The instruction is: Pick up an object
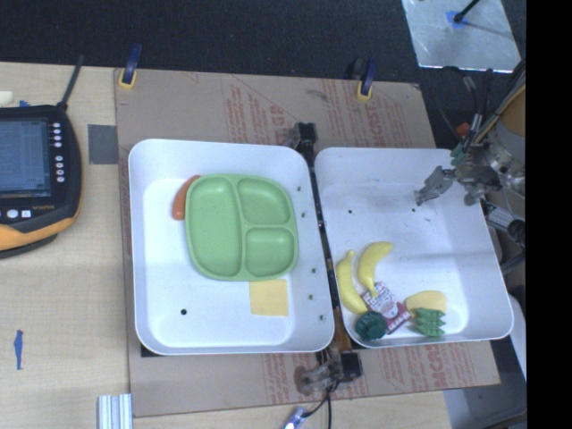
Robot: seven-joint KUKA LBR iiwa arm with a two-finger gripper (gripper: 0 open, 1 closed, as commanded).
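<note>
The brown cardboard-covered worktop (pixel 268 105) carries two shallow white plastic bins side by side. The left bin (pixel 156 320) holds a green three-compartment plastic plate (pixel 241 226), with a flat yellow square (pixel 270 298) just beside its near edge and an orange-red piece (pixel 181 197) tucked under its far left rim. The right bin (pixel 465 239) holds the likely targets, clustered at its near side: two yellow bananas (pixel 362 271), a small printed packet (pixel 386 300), a dark green lump (pixel 369 327) and a green-and-yellow toy (pixel 429 315). The pincer (pixel 433 188) sits over the right bin's far right part, bare bin floor beneath it; I cannot tell whether it is released or clenched. The bananas lie well apart from it, toward the near left, long axes running roughly near-to-far.
</note>
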